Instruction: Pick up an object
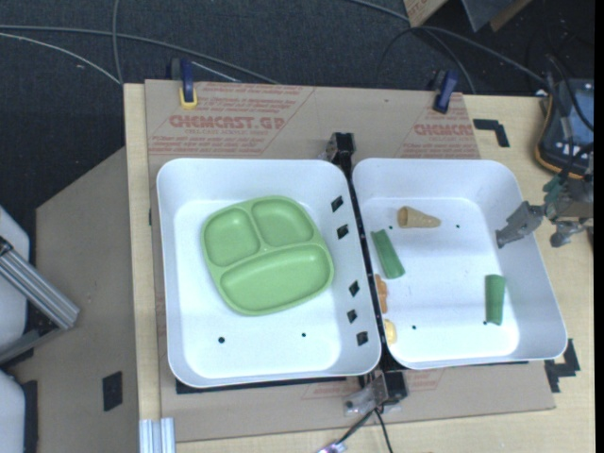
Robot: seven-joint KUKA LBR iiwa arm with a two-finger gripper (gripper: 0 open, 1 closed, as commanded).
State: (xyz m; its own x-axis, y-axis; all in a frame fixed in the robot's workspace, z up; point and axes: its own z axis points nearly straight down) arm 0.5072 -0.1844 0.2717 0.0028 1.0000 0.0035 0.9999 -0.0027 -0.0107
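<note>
two bins (179, 253), green plate (268, 254), hand (538, 223) right

Red "CHEMCAST GP" print, brown backing board (236, 111)

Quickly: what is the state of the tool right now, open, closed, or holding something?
Tool: at the right bin's right rim, nothing seen in it; open or closed cannot be told.

grey metal pincer (540, 223) — two-fingered
</note>
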